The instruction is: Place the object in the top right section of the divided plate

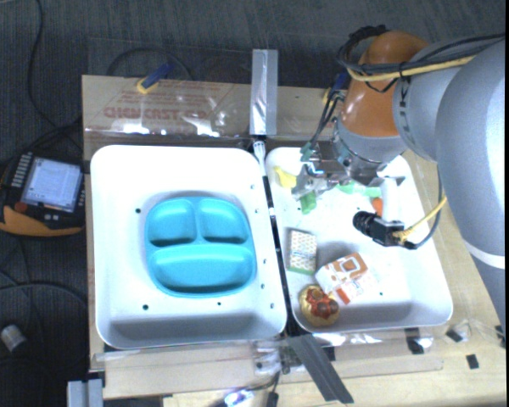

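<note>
Nearest the camera, at the front of the right bin (424, 299), sits a round dark red and gold object (320, 305), close against the bin's front left corner. Just behind it lies a small white and orange carton (344, 276), tilted on a diagonal, and to the left of that a flat packet with a fine checked pattern (302, 250) rests by the bin's left wall. Farther back in the same bin are a small yellow piece (284, 177) near the left wall, green bits (348, 188) and a white and orange item (387, 195) under the arm.

Over the back of this bin hangs the end effector (316, 175), at the end of the grey arm with its orange band (375, 100); whether its fingers are spread or closed, I cannot tell, and which object is the one to be moved is unclear.

Across the divider, the left bin (119, 227) holds the divided plate (202, 242), light blue, with two small sections at the back and one long section at the front. Both bins rest on the tabletop (110, 100).
</note>
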`<state>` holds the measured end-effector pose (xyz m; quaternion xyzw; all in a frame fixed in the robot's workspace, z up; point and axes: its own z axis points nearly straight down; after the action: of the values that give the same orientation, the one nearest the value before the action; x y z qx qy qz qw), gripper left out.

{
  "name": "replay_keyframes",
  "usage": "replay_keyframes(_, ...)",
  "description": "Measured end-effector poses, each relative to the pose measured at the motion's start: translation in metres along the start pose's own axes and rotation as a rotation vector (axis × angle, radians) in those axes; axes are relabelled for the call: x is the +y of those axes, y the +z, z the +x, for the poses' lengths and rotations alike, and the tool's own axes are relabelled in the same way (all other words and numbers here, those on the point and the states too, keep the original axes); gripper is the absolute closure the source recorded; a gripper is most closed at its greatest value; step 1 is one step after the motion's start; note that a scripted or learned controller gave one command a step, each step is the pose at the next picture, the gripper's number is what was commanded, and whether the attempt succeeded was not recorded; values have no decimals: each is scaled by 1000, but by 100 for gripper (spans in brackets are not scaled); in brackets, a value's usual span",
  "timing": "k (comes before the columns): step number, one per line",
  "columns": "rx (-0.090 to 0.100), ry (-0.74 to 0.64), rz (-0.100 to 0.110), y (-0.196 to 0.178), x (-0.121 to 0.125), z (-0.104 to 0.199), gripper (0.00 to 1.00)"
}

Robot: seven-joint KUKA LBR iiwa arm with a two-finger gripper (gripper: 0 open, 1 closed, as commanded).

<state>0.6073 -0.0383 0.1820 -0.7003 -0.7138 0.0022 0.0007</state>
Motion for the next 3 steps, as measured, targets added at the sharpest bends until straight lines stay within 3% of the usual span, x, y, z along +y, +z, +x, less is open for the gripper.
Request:
replay_keyframes(1, 1, -23, 0, 0, 19, 28, 100)
replay_keyframes(2, -2, -101, -1, -28, 22, 44, 100)
replay_keyframes(3, 0, -30, -1, -81, 29, 144, 100)
